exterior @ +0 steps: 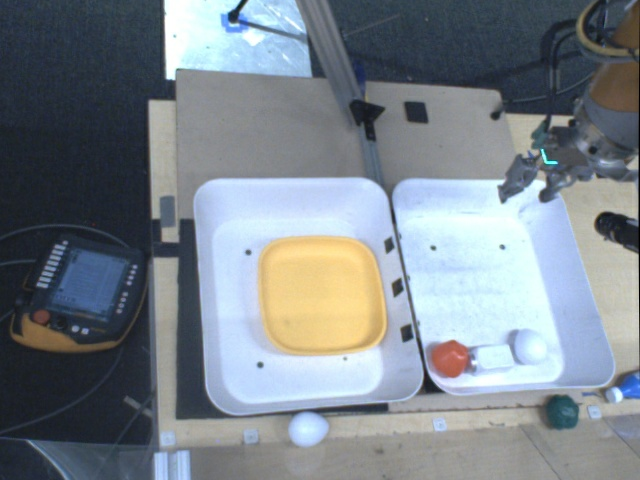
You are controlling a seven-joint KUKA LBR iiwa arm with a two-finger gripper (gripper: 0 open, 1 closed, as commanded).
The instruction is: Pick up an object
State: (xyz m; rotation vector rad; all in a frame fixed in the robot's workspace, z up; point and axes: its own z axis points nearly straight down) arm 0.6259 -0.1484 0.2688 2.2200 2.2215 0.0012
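Note:
A yellow square plate (323, 294) lies in the left bin (225, 208). In the right bin (480, 258), along its near edge, sit a red-orange ball (449, 358), a small white block (492, 357) and a white egg-shaped object (529, 346). My gripper (533, 185) hangs over the far right corner of the right bin, well away from these objects. Its two dark fingers stand apart with nothing between them.
A white egg (308, 428) lies on the bench in front of the left bin. A dark green ball (562, 411) and a blue-tipped object (622, 392) lie at the near right. A teach pendant (78, 292) rests on the floor to the left.

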